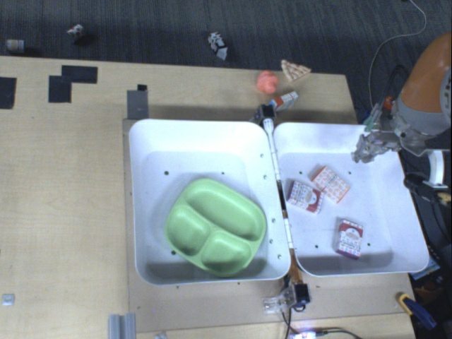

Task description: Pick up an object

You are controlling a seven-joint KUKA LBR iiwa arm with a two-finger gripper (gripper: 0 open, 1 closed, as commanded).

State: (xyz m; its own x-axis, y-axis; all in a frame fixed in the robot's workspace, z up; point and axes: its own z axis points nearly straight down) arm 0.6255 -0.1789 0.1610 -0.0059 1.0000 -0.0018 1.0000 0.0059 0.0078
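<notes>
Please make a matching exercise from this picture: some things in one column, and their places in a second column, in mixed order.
Things:
1. green divided plate
2. three small packets
3. orange ball
4. gripper

Places:
A. on the bench behind the bins
B. above the right bin's far right corner
C. in the left bin
D. on the right bin floor

Pairs: 1-C, 2-D, 3-A, 4-B

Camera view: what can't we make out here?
- Gripper: small and blurred over the right bin; open or shut is unreadable.
- Arm: cut off by the right edge.
- Three small packets: print too small to read.
- Green tray: hides the left bin floor beneath it.
</notes>
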